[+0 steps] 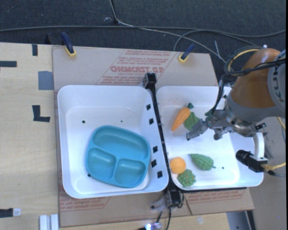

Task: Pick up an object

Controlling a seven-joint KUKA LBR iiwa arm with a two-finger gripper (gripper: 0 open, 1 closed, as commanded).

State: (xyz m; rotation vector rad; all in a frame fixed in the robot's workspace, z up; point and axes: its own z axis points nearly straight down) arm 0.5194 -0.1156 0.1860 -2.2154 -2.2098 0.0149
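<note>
You see the gripper (205, 130) over the right bin (230, 178), fingers spread with nothing between them. The toy carrot (180, 118) lies just to its left, with a green leafy piece (192, 120) touching the left finger. Below sit a green pod (202, 161), an orange ball (177, 165) and broccoli (186, 178). A blue tray (117, 155) rests in the left bin (67, 128).

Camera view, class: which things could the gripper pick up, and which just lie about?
For the job:
gripper
toy carrot
orange ball
green knobbly toy
small green cluster

Lying about:
blue divided tray
yellow clamps
cables
</note>
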